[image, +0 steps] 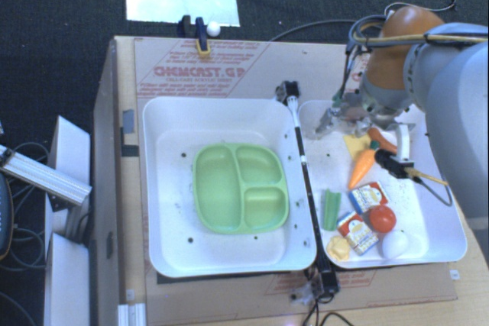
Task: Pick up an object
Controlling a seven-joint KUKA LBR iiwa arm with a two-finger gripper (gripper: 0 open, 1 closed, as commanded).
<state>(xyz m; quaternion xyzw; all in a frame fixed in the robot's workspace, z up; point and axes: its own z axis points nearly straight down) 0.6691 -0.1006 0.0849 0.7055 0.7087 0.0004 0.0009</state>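
The camera view is showing the grey arm's tool [330,123] hanging over the far left corner of the right white bin [443,240], whether it is apart or together I cannot tell. Just beside it a pale yellow piece [354,143] and an orange plastic carrot [362,168] are lying, with a green stick [331,209], two small printed cartons [366,197], a red tomato [382,219] and a white egg [395,244] sitting nearer the front. In the left white bin [164,164] on the worktop [199,69] a light green divided plastic tray [241,187] is resting.
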